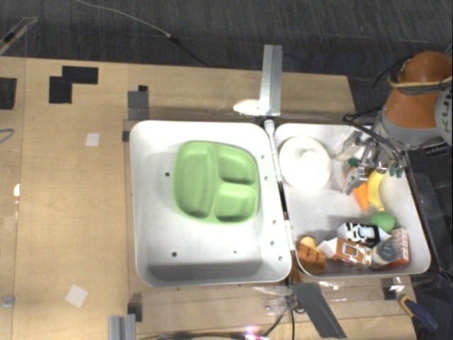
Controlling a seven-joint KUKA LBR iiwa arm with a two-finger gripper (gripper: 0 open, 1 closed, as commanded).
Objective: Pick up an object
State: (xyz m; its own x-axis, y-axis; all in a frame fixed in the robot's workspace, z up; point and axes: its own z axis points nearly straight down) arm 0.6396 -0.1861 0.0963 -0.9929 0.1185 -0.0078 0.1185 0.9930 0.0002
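Gripper (362,167): jaw state can't tell. White bowl (305,163) beside jaws; banana (375,188) just below. Right bin (417,222), wood bench (64,211).

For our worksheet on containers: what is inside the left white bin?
The left white bin holds one light-green plastic divided tray. The bin floor beneath that tray is covered.
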